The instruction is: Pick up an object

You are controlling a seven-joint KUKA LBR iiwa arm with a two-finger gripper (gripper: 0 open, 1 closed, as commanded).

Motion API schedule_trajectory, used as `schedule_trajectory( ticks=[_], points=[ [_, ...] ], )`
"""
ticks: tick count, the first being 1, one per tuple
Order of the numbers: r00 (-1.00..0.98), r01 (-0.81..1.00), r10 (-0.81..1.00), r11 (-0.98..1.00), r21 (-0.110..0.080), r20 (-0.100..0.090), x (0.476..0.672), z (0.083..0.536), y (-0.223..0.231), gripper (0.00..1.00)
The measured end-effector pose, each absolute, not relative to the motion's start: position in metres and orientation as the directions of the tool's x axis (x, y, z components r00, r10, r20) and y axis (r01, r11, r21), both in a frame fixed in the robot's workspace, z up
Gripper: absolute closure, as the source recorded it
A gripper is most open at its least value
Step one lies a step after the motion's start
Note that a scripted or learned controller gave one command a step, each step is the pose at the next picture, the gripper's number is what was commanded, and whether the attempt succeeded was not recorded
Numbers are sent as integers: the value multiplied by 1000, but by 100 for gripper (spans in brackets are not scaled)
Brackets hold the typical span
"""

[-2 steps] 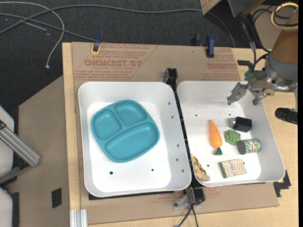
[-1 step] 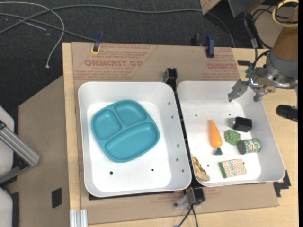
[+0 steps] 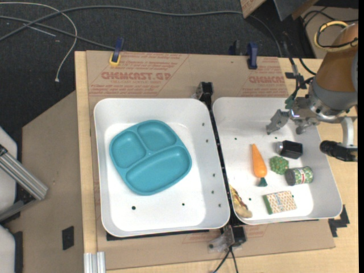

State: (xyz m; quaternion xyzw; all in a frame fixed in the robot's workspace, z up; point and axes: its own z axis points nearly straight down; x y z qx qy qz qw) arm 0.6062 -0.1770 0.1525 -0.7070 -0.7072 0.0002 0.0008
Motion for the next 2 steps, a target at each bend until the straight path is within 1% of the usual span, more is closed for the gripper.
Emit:
schedule_trajectory(
  ticks=[1,2],
  points=[
    [-2,1000,1000,2,-2,1,616,103,-174,0],
    [-2,1000,1000,2,-3,1,617,85,-173,0]
  ],
)
